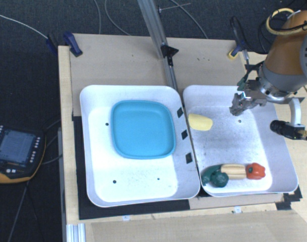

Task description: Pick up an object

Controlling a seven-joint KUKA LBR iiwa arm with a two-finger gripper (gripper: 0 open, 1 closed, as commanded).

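A handheld control pendant point(12, 153) lies on the dark floor well left of the bench, its lower part cut off by the wooden edge. On the bench, the left bin point(93, 185) holds a turquoise square plate point(143, 129) set toward its upper middle, leaving bare white floor below the plate and along the bin's left wall. A metal rail point(153, 19) slants down from the top edge to the seam where the left bin meets the right bin point(279, 185). Just right of that seam, near the right bin's left wall, sits a pale yellow object point(200, 122), with open speckled floor to its right and below it. Along the right bin's lower wall, three items lie in a touching row: a dark green piece point(215, 177), a tan roll-shaped piece point(233, 171) and a red piece point(255, 171); what they are is hard to make out. The gripper point(237, 106) hangs over the upper part of the right bin, to the right of the pale yellow object and well apart from it, with nothing seen between its fingers; whether they are spread or closed cannot be told from this angle. The arm point(287, 49) is cut off at the right edge.
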